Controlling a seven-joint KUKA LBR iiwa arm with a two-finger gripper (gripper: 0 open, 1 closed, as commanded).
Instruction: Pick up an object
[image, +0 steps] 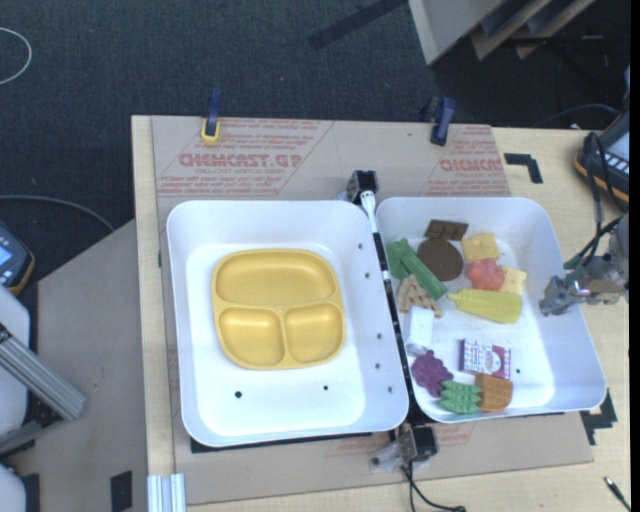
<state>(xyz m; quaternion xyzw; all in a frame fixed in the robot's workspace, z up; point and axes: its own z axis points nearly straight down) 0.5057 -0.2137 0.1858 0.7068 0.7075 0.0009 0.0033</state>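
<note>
1. Objects for picking, toy foods, lie in the right bin (560, 300) at centre-right of the frame: a yellow corn cob (487, 305), a brown disc (440, 259), a purple piece (431, 371).
2. We see the gripper (560, 298) at the bin's right rim, well apart from them; we cannot tell how it stands.
3. We judge nothing picked yet: approach, grasp and lift remain.
4. The left bin (190, 330) holds a yellow divided plate (278, 306).

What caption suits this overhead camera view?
Gripper at the right bin's edge beside toy food; yellow divided plate in left bin.
</note>
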